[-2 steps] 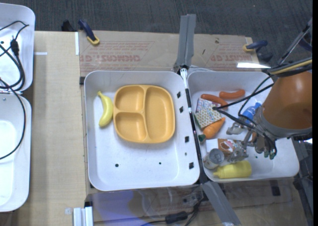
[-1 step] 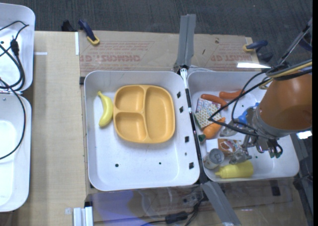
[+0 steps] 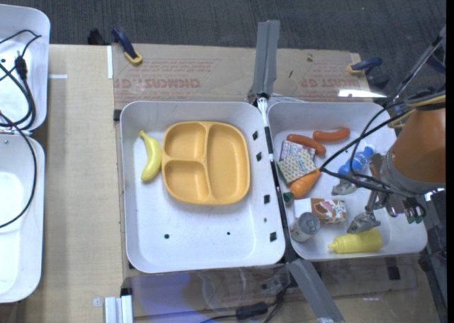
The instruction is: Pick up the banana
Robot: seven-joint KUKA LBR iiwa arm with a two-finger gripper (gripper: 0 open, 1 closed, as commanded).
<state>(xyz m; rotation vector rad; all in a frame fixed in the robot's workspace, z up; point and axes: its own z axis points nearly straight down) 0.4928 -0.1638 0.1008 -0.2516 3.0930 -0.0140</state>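
The yellow banana [image 3: 150, 157] lies in the left bin [image 3: 206, 247], along its left wall, just left of a yellow divided plate [image 3: 207, 162]. My gripper [image 3: 355, 206] is far from it, over the right bin [image 3: 408, 243], below the arm's orange band [image 3: 425, 145]. Its two grey fingers [image 3: 345, 187] stand apart, open, with nothing held between them. A small red-and-white packet [image 3: 328, 209] lies just left of the fingertips.
The right bin also holds two sausages [image 3: 331, 133], a carrot [image 3: 305, 183], a printed snack bag [image 3: 294, 158], a small can [image 3: 306, 226], a yellow squeeze bottle [image 3: 356, 243] and a blue-capped bottle [image 3: 357, 160]. Black cables run to the arm.
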